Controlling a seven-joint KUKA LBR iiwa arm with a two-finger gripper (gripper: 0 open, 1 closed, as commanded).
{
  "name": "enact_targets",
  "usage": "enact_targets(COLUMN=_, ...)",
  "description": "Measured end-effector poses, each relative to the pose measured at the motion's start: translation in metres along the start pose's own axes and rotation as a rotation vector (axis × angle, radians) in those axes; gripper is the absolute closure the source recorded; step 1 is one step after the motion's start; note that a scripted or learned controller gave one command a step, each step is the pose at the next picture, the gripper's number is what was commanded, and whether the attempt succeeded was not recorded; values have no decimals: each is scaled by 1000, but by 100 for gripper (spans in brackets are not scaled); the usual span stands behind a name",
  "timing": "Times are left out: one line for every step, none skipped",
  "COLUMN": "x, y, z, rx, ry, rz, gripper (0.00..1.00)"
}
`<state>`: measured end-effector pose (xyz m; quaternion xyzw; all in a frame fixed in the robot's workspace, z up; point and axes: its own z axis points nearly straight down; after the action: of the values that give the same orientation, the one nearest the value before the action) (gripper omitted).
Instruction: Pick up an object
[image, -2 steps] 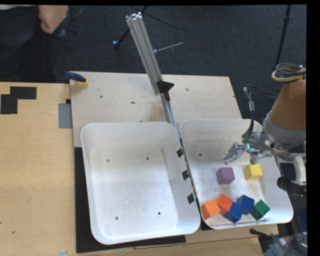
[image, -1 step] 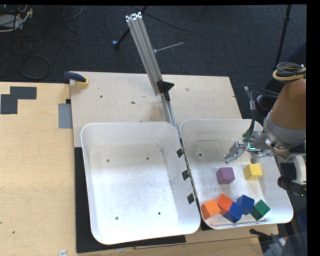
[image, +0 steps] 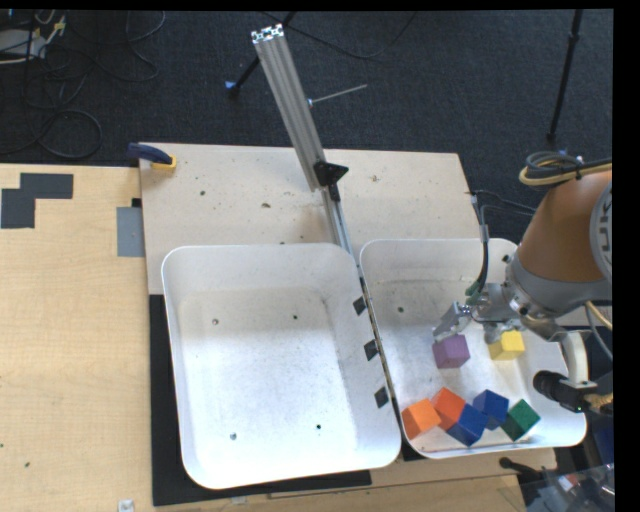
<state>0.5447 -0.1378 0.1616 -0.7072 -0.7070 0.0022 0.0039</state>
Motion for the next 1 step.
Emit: enact_targets(x=-3, y=-4, z=64, rx=2, ry=0, rz=0, gripper=0)
